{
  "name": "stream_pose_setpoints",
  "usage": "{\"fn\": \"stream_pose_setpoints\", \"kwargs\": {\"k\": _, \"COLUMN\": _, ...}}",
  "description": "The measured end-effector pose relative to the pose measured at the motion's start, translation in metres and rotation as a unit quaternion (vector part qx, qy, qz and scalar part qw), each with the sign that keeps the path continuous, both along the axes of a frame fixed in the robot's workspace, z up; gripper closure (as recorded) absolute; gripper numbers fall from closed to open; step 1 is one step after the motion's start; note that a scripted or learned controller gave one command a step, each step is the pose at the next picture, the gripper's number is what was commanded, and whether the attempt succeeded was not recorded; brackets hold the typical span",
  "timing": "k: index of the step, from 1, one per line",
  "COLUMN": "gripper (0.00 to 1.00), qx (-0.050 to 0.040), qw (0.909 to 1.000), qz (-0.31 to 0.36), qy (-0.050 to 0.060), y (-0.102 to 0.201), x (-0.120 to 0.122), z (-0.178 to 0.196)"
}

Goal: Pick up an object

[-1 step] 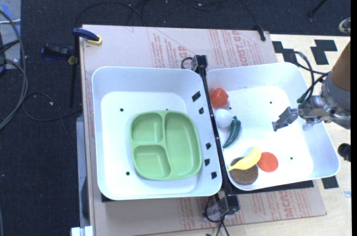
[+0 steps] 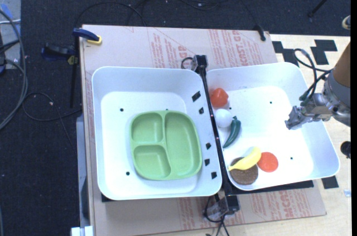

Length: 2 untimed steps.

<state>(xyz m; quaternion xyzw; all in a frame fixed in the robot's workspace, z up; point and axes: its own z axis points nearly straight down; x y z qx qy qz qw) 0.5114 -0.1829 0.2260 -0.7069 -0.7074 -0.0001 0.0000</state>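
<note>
Two shallow white plastic bins are sitting side by side on a surface covered with brown cardboard (image 2: pixel 167 48) printed with red lettering. The left bin (image 2: pixel 106 118) is holding a light green plastic tray (image 2: pixel 165 145) divided into three compartments, lying flat near the middle of the bin floor. The right bin (image 2: pixel 312 145) is carrying a small group of toy foods, all gathered along its left side near the divider between the bins.

At the top of that group, a small red-orange rounded toy fruit (image 2: pixel 219 97) is resting close to the divider. Just below it, a white ball-like object (image 2: pixel 223 117) is sitting, and a dark green curved toy pepper (image 2: pixel 233 131) is lying right beside and below it. Lower down, a yellow toy banana (image 2: pixel 249 158) is lying across the top of a round brown cookie-like disc (image 2: pixel 244 175), and a flat red-orange round slice (image 2: pixel 268 162) is sitting just to their right.

The grey gripper (image 2: pixel 294 119) is reaching in from the right and hovering over the right part of the right bin, well apart from the toy foods. Nothing is showing between the fingers; whether they are spread or pressed together cannot be told from this angle.

A blue clamp with a yellow tip (image 2: pixel 87 35) is gripping the cardboard's upper left corner.
</note>
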Motion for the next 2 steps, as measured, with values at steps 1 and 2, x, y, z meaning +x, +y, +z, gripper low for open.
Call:
{"fn": "stream_pose_setpoints", "kwargs": {"k": 1, "gripper": 0.00, "qx": 0.0000, "qw": 1.0000, "qz": 0.000, "qy": 0.000, "y": 0.000, "x": 0.000, "z": 0.000}}
{"fn": "stream_pose_setpoints", "kwargs": {"k": 2, "gripper": 0.00, "qx": -0.0008, "qw": 1.0000, "qz": -0.005, "qy": -0.004, "y": 0.008, "x": 0.022, "z": 0.104}}
